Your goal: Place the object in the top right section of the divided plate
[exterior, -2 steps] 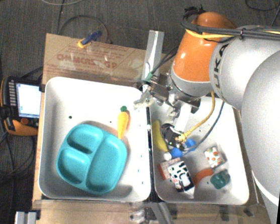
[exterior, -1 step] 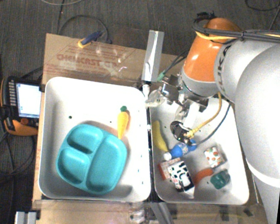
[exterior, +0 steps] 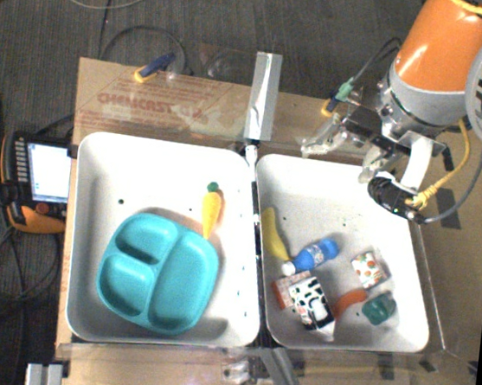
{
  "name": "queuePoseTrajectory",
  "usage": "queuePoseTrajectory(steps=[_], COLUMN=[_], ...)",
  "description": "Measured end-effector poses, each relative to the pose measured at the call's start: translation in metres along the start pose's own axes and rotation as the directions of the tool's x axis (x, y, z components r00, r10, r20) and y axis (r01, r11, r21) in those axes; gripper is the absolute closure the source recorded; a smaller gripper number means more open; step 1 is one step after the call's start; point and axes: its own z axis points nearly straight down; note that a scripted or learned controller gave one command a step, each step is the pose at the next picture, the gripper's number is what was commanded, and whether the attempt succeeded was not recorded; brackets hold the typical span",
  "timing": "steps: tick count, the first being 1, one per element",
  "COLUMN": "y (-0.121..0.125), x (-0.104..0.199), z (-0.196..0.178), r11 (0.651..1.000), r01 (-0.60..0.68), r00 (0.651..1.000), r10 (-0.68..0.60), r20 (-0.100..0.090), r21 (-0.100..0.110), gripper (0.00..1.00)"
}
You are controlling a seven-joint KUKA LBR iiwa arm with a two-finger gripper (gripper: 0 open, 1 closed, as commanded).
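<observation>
Overhead view of the desk point(exterior: 148, 97) with two white bins. The left bin point(exterior: 105, 162) holds a teal divided plate point(exterior: 159, 273); a toy carrot point(exterior: 212, 208) lies just beside the plate's upper right edge, apart from its sections. The right bin point(exterior: 415, 339) holds a yellow banana point(exterior: 274, 233), a blue bottle point(exterior: 315, 254), a black-and-white carton point(exterior: 308, 300), a small patterned box point(exterior: 368, 268) and a green cup point(exterior: 377, 309). The claw point(exterior: 378, 143) hangs above the right bin's upper edge; whether it is apart or together cannot be told
</observation>
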Motion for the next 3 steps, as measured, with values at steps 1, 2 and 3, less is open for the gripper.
queuePoseTrajectory(steps=[1,2,3], y=[-0.069,-0.069,-0.111], x=[-0.011,-0.010,0.041], z=[0.160,0.152,-0.045], r11=[0.838,0.838,0.942], r01=[0.545,0.546,0.336], r00=[0.838,0.838,0.942], r10=[-0.545,-0.546,-0.336], r20=[-0.006,-0.007,0.000], r21=[0.001,0.002,-0.002], gripper=[0.00,1.00,1.00])
